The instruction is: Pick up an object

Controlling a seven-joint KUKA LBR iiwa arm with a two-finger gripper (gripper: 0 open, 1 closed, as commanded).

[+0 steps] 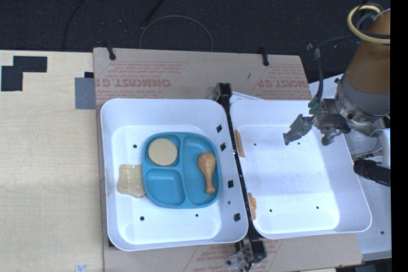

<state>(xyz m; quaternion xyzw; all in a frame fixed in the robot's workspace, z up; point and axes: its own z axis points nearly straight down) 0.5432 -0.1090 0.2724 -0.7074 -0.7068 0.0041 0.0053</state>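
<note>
- Over the right bin [299, 220], near its far right corner, you see the gripper [312, 132] hanging from the grey wrist, with the orange band of the arm [373, 60] above it.
- You can make out two dark fingers [295, 131] spread apart, one reaching left and one nearer the bin's right wall; nothing sits between them, and whether they touch the bin floor you cannot tell.
- Your pickable things all lie in the left bin [121, 226], well apart from the gripper.
- A blue tray [169, 191], smooth plastic with rounded corners and three compartments, rests on that bin's floor.
- A round tan disc [162, 151], flat like a biscuit, fills the tray's far left compartment.
- A tan drumstick shape [208, 169], bulbous at the top and narrowing to a stem, lies in the right compartment.
- A pale toast-like slice [131, 180] with bumpy edges lies just beside the tray's left edge, touching it.
- Both bins are shallow, glossy white, with small dark holes in their floors.
</note>
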